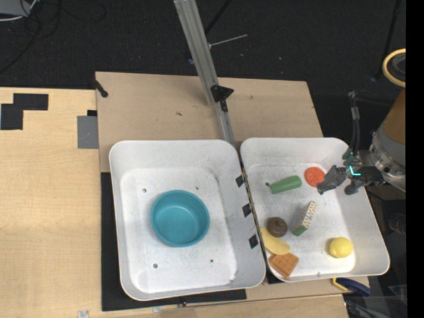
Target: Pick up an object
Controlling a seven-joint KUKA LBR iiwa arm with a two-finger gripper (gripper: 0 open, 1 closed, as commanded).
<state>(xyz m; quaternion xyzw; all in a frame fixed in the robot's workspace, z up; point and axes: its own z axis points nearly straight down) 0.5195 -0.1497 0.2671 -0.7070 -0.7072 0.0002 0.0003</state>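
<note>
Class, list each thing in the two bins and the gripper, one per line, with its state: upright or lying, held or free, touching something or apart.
Blue bowl: upright, alone in left bin.
Green block: lying flat, free.
Red piece: lying free, beside the gripper.
Brown ball: resting against the banana.
Banana: lying flat.
Waffle: lying at the bin's front rim.
Lemon: free, apart.
Gripper: low over right bin, holding nothing visible.

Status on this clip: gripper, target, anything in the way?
Gripper low over right bin, nothing seen held. Nearest: red piece, green cylinder. Blue bowl in left bin, out of the way.
</note>
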